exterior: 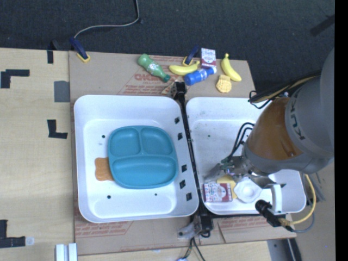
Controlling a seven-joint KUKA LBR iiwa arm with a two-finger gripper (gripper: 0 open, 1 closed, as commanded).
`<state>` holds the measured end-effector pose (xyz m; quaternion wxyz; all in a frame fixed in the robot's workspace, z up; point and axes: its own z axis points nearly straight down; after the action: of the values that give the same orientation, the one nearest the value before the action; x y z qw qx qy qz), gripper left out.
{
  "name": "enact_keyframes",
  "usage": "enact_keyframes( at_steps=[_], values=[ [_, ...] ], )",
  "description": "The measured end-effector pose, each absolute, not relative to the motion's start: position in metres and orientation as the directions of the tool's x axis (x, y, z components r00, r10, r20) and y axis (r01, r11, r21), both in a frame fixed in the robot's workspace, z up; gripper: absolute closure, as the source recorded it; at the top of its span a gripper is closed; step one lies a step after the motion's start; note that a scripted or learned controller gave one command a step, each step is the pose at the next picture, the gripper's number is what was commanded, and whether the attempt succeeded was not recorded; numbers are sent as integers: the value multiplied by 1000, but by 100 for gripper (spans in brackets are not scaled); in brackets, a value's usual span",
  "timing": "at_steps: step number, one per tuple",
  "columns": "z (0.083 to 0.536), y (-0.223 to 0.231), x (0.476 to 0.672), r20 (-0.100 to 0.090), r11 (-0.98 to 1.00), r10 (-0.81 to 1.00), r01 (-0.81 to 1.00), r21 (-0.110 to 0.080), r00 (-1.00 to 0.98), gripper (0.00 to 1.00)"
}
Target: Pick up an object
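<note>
In the right bin (217, 118), my gripper (227, 168) hangs low over the front part, reaching in from the right under the grey and orange arm (283, 135). Just below it lies a small red-and-white carton (217, 192). To the carton's right sit a white round object (246, 191) and a small yellow piece (229, 184). The arm hides much of the right bin's right side.
The left bin (92, 113) holds a blue divided plate (143, 156) with a tan flat piece (101, 169) poking out at its left. Behind the bins lie a green bottle (153, 67), two bananas (183, 68), a blue bottle (197, 76) and a corn piece (223, 83).
</note>
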<state>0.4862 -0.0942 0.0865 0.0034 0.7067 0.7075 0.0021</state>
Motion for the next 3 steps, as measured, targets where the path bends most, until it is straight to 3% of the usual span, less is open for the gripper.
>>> enact_keyframes(
  at_steps=[1, 2, 3],
  values=[
    [96, -95, 486, -3, -1, 1000, 1000, 7, 1, 100],
    [213, -154, 498, -3, -1, 1000, 1000, 4, 1, 100],
    [211, -153, 497, -1, -1, 1000, 1000, 0, 1, 0]
  ],
)
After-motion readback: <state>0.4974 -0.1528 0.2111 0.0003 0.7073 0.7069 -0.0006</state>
